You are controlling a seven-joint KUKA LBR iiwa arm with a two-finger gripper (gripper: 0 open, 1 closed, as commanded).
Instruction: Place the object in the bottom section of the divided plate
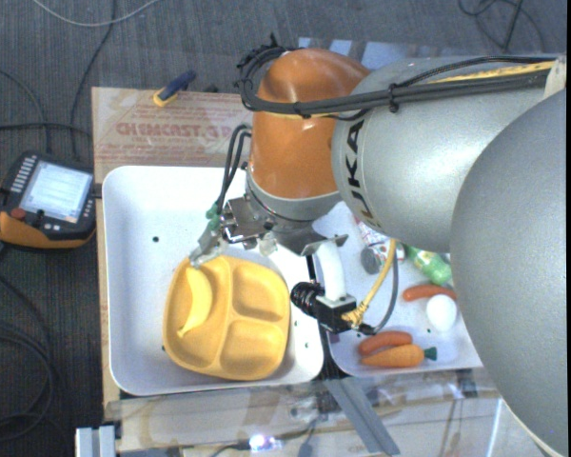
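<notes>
A workbench on dark carpet carries two shallow white bins. Nearest the camera, a yellow divided plate (228, 327) sits in the left bin (133, 255), while toy carrots (392, 348) — likely light, stiff, slick plastic, best pinched mid-body — lie in the right bin (457, 355) beside a white egg (442, 310). Beyond, the gripper (236, 228) hovers at the plate's far rim — open or closed, it cannot be told.

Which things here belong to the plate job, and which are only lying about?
Job:
- divided plate, left bin
- gripper, above the plate's top edge

Lying about:
- carrots, egg, green item in the right bin
- pendant on the floor
- blue-yellow tool on the board
</notes>
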